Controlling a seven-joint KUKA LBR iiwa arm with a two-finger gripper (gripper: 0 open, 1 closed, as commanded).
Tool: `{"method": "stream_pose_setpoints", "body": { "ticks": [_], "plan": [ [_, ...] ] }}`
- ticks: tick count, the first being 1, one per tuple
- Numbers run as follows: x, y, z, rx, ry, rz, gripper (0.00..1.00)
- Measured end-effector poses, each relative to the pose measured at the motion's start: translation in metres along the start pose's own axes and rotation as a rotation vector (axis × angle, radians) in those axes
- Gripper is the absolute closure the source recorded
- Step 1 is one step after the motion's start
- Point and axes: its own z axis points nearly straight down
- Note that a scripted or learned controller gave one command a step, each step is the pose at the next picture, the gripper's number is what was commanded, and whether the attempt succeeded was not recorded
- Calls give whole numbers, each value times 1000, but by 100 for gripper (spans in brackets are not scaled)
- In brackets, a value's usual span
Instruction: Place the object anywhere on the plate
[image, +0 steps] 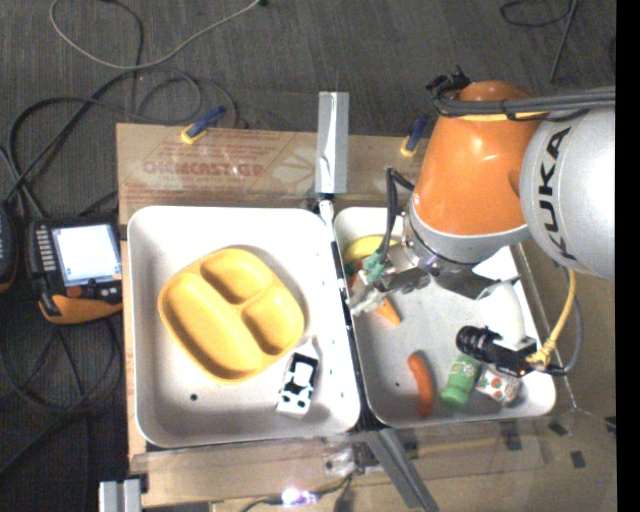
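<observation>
Overhead, end effector (372, 285) by carrot (388, 312) — yellow plate (232, 312) well apart.

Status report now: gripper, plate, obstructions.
Gripper low over right bin, near carrot. Yellow plate in left bin, bare. Black-and-white toy beside plate.

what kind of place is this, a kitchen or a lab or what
Most likely a robotics lab, not a kitchen. A big robot arm reaches over two white bins on a bench, loose cables trail across the carpet, and a handheld control screen sits at the side. The yellow plate and toy food look like test props.
</observation>
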Motion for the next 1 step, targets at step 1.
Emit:
{"method": "stream_pose_setpoints", "body": {
  "ticks": [1],
  "plan": [
    [15, 8, 105, -7, -1, -229, 100]
  ]
}}
